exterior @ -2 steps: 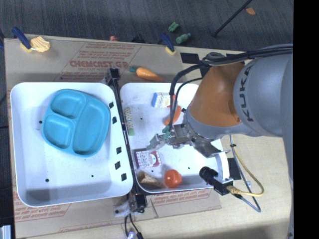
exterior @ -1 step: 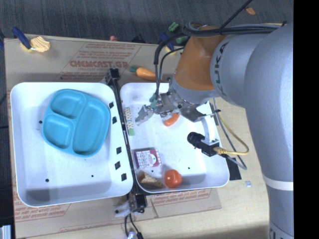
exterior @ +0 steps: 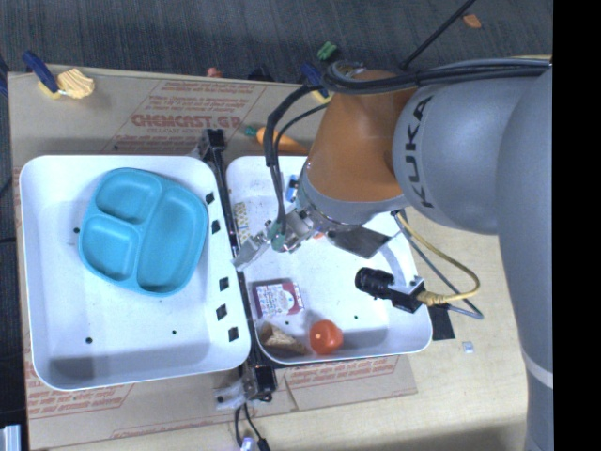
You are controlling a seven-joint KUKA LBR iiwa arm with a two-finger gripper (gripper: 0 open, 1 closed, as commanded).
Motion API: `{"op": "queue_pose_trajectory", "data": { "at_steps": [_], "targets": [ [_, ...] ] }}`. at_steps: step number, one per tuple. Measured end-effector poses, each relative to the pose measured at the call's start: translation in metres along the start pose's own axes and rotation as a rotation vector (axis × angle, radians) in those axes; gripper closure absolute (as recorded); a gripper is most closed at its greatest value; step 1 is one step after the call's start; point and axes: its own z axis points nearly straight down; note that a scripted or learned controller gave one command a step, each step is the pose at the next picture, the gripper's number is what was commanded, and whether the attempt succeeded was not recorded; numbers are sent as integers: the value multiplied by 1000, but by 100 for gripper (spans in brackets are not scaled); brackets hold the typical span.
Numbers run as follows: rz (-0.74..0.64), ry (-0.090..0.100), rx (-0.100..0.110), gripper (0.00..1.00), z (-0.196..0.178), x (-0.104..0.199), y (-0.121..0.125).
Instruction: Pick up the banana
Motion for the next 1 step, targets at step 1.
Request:
{"op": "queue_pose_trajectory", "data": {
  "at_steps": [1],
  "targets": [
    [-243, -1, 0, 0, -8, 6, -16]
  ]
}}
